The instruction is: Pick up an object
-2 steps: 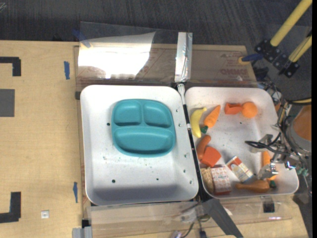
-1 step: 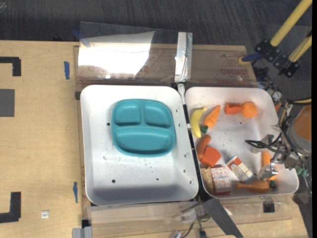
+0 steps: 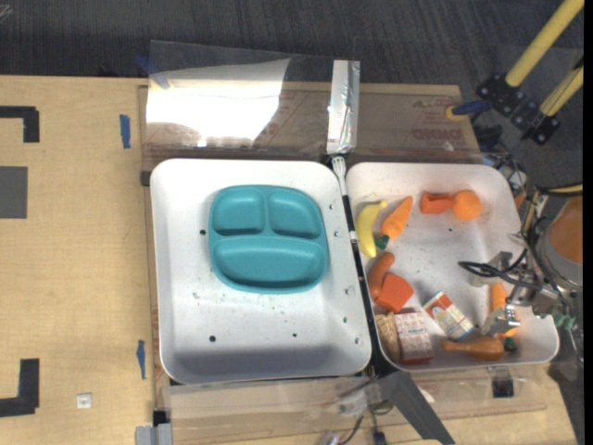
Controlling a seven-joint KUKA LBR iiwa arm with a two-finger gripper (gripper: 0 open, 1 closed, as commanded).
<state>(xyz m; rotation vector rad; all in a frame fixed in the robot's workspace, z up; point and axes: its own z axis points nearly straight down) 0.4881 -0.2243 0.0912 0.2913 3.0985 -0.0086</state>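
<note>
Your arm is reaching into the right bin (image 3: pixel 482 176) from the frame's right edge.
The teal plate (image 3: pixel 269 237) is sitting in the left bin (image 3: pixel 176 276); your gripper (image 3: pixel 505 315), jaws unreadable, is hovering by a carrot (image 3: pixel 474 347) at lower right.

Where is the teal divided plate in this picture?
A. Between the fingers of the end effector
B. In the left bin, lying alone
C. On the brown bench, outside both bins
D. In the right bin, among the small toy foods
B: the teal divided plate lies flat in the left bin with nothing else beside it, while the toy foods are all in the right bin.
</note>
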